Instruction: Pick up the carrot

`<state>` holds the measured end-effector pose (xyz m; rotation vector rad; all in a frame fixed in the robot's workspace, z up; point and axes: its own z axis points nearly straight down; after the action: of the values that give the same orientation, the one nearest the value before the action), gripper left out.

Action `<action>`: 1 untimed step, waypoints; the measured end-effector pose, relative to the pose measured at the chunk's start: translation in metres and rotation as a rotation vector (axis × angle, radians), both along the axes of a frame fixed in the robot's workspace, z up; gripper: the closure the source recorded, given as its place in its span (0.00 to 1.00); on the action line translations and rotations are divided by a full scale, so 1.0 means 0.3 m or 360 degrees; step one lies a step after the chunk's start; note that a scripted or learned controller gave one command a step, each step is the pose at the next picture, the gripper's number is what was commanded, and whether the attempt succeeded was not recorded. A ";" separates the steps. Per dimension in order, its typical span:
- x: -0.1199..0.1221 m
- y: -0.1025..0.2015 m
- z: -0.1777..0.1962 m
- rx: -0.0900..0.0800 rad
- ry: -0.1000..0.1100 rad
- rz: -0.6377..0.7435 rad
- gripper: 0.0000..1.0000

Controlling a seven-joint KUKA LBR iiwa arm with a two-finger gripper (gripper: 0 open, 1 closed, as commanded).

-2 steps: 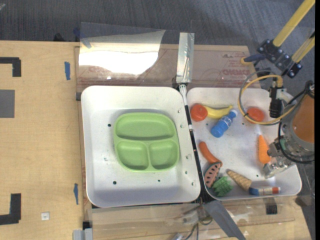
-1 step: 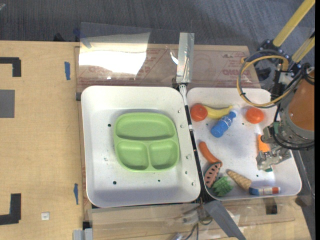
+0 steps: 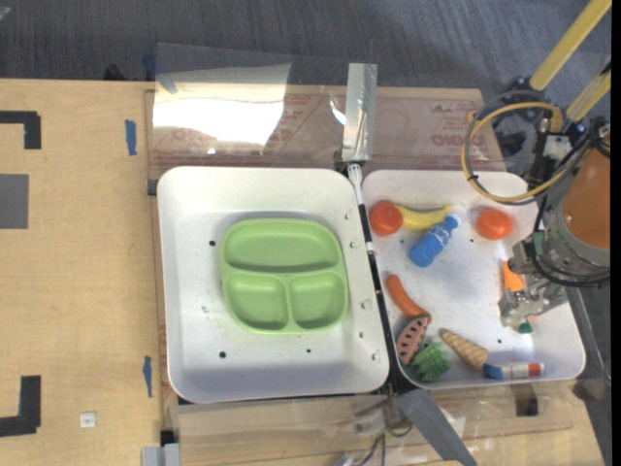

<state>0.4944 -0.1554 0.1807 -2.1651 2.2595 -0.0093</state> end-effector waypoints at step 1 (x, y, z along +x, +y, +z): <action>0.088 -0.080 0.544 -0.0014 0.0001 0.0346 1.00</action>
<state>0.5207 -0.1795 0.3439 -2.4022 2.0146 -0.0163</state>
